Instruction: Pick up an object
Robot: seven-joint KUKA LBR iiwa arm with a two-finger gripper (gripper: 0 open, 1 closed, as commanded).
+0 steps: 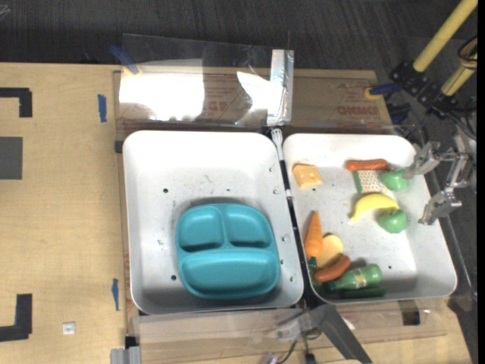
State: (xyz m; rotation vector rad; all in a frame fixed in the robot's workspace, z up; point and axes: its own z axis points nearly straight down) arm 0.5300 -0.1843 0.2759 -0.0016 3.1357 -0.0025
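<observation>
The right bin (424, 268) holds several toy foods: an orange cheese wedge (307, 174), a red sausage (367, 164), a yellow banana (373, 204), two green pieces (392, 220), a carrot (313, 234), a hot dog (332, 268) and a green bottle (356, 278). My gripper (429, 182) hangs over the bin's right rim, just right of the green pieces. It is open, its two metal fingers (423, 159) stand apart, and nothing is between them.
The left bin (151, 165) carries a teal divided plate (226, 249). A clear plastic sheet (204, 89) lies behind the bins. Yellow poles and cables (447, 29) stand at the back right.
</observation>
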